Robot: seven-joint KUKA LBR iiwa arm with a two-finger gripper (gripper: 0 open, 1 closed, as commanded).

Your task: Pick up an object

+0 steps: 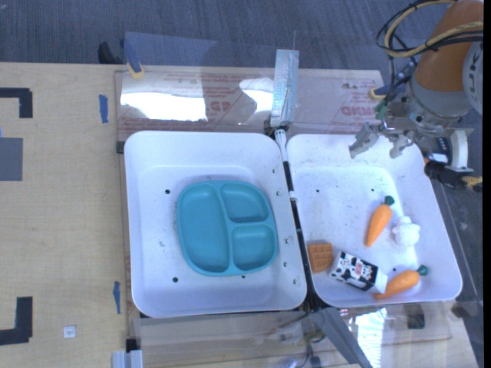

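Note:
My gripper (381,141) hangs over the far edge of the right bin (337,182), fingers spread apart with nothing between them. Well below it in that bin lie an orange carrot (377,223), a second carrot (400,282) at the near right corner, a small white object (405,231), a black-and-white cow-patterned carton (354,271) and a brown waffle piece (320,256). All of these rest on the bin floor, apart from the gripper.
The left bin (146,175) holds a teal divided plate (227,226). A metal divider post (285,87) stands at the back between the bins, with a clear panel behind. Wooden bench surface lies to the left.

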